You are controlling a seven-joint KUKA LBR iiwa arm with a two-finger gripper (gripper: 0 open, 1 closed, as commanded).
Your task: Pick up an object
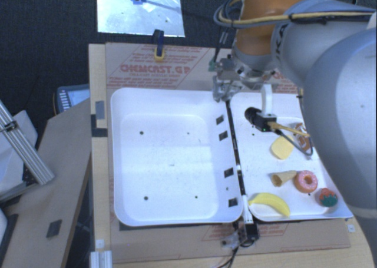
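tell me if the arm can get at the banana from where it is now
Probably yes. The banana lies open at the near edge of the right bin, nothing on top of it; the gripper sits at the far end by the divider.

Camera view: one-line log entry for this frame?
arm: over right bin | gripper: at far divider end | banana, donut: in right bin, untouched

arm (330, 66) cut off at right edge, covering right bin's (259, 205) far corner
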